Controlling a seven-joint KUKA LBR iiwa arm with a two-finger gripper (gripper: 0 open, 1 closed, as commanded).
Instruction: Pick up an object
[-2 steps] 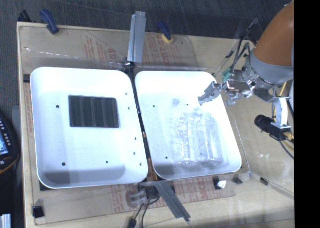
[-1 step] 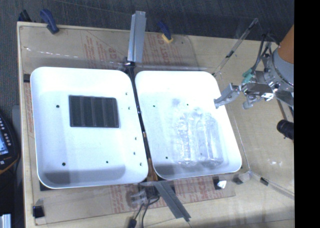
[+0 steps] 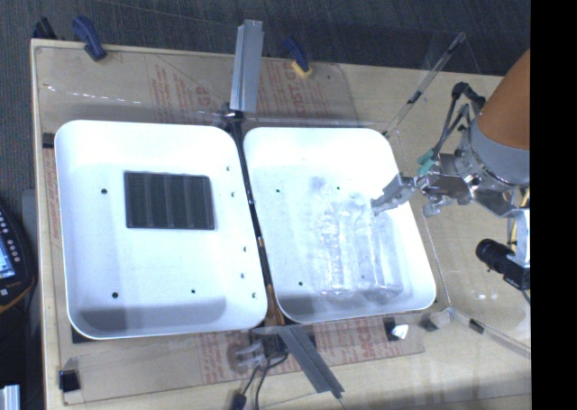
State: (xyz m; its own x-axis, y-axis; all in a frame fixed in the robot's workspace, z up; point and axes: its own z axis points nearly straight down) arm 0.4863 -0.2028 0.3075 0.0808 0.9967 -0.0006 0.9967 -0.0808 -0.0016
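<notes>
A dark grey ribbed rectangular block (image 3: 169, 200) lies flat in the left bin (image 3: 81, 309), towards its upper middle. Clear plastic bottles (image 3: 353, 246) lie side by side in the right bin (image 3: 297, 305), hard to tell apart against the white floor. My gripper (image 3: 389, 198) reaches in from the right over the right bin's right rim, its tip just above and to the right of the bottles' upper ends. Nothing shows held in it.
A grey metal bar (image 3: 246, 66) stands at the back between the bins, and another (image 3: 306, 363) runs along the front. Blue clamps (image 3: 89, 38) (image 3: 296, 55) grip the bench's far edge. A black device (image 3: 11, 259) sits at the left edge. The arm's cables (image 3: 451, 129) hang right of the right bin.
</notes>
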